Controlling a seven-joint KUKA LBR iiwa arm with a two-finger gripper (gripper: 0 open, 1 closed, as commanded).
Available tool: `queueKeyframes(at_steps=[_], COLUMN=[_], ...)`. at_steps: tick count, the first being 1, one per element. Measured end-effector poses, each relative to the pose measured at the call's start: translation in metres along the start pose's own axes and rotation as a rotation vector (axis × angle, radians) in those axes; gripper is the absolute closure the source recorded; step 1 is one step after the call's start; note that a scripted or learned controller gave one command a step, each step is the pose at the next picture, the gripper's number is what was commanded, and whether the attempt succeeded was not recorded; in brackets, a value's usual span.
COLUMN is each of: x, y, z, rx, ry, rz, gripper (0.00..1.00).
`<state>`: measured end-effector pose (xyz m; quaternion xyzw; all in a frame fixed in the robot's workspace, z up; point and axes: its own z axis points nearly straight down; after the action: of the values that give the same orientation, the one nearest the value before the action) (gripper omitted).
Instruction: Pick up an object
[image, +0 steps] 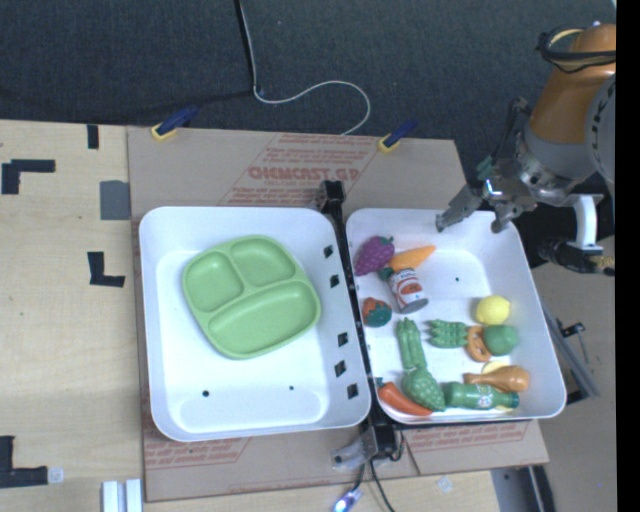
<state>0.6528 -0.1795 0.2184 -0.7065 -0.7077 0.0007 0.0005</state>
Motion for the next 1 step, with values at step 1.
queueKeyframes(at_steps=[1], x=[0.0549], y=[-0.0196], z=[-0.1375], rx=[-0.016], ry=[-0.001], rz=[-0.006], gripper=[0.00])
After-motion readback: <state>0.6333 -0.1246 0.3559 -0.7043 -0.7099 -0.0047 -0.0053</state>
